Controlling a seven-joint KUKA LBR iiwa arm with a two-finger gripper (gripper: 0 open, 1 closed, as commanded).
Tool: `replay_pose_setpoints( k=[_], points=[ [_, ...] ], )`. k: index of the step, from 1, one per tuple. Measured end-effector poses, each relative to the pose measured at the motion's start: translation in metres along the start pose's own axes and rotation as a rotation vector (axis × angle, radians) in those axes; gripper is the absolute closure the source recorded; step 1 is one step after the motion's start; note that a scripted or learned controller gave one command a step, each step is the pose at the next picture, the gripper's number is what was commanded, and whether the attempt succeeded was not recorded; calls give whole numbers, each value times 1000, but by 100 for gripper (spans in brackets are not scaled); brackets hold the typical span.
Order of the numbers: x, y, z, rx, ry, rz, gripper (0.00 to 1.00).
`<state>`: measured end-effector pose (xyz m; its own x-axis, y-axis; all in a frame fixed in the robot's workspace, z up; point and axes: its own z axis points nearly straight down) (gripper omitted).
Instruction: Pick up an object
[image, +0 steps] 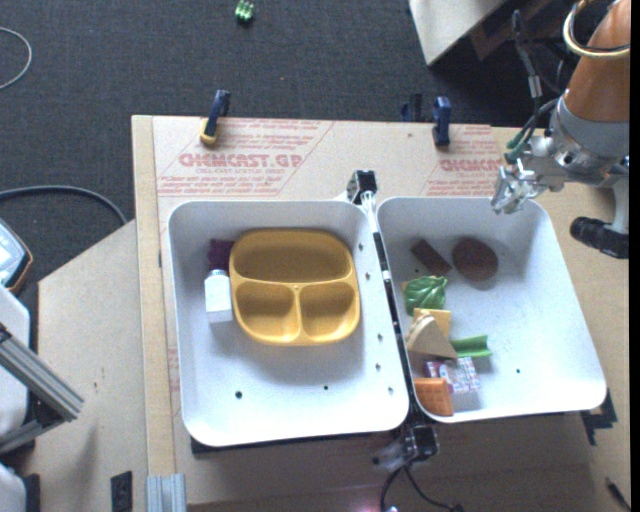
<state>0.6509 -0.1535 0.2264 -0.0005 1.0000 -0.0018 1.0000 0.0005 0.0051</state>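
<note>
My gripper (510, 192) hangs over the far right corner of the right bin (560, 300), with nothing visibly between its fingers. In that bin lie a dark brown round piece (475, 258), a brown bar (430, 256), a green leafy item (425, 293), a tan wedge (432, 336), a green stick (471, 346), an orange piece (434, 395) and a small printed packet (464, 376). The brown round piece sits just below and left of the gripper. The left bin (190, 350) holds a yellow divided plate (294, 285), a small white bottle (218, 294) and a dark purple item (220, 250).
Both bins rest on a cardboard-covered board (250, 160) held by clamps (215, 115) at the back. A divider rim (380, 270) separates the bins. The arm's orange band (600, 60) stands at the top right. Cables (60, 195) lie on the dark floor at the left.
</note>
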Motion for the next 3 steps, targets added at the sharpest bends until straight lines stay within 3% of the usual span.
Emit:
replay_pose_setpoints(
  k=[3],
  points=[
    [139, -93, -5, 9, 5, -4, 100]
  ],
)
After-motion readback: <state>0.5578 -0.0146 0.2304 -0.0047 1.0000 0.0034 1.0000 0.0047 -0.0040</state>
